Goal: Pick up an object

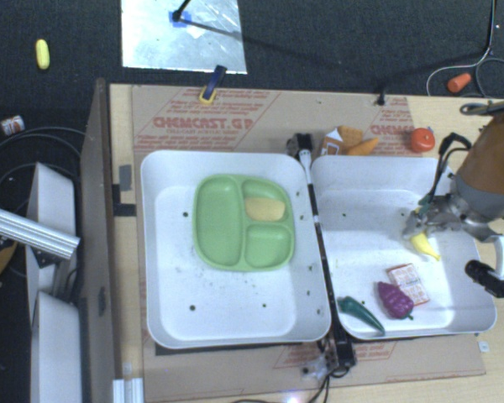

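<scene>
Here, take the right bin (378, 183) as your landmark. Nearest you, at its front rim, lies a green pepper (360, 312); just behind it sit a purple object (395, 300) and a small red-and-white packet (408, 282), touching each other. Farther back, toward the bin's right side, a yellow object (424, 244) lies right under the hand (426, 222); you cannot tell whether the hand is open or closed. To the left of the bin, a green divided tray (227, 225) in the left bin (168, 309) carries a yellow piece (265, 209).
</scene>
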### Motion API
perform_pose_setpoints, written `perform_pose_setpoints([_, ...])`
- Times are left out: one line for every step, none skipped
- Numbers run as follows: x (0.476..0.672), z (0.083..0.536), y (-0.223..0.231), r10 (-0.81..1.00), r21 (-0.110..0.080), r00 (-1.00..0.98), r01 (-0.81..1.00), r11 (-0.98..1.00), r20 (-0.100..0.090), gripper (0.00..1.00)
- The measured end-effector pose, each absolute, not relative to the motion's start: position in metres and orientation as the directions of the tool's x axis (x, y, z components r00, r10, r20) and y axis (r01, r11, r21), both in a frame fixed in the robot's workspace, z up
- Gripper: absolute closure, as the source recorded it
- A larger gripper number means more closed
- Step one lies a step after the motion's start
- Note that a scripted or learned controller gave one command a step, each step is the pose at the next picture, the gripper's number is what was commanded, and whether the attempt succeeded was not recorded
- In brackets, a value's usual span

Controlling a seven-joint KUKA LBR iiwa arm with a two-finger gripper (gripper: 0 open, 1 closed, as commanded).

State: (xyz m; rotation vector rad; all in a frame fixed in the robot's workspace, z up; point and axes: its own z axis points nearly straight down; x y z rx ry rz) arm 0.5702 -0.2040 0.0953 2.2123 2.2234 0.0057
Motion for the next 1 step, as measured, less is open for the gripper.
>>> perform_pose_setpoints([0.6267,0.1658,-0.0978,1.000,0.012,-0.017,1.000,0.017,0.003,1.00])
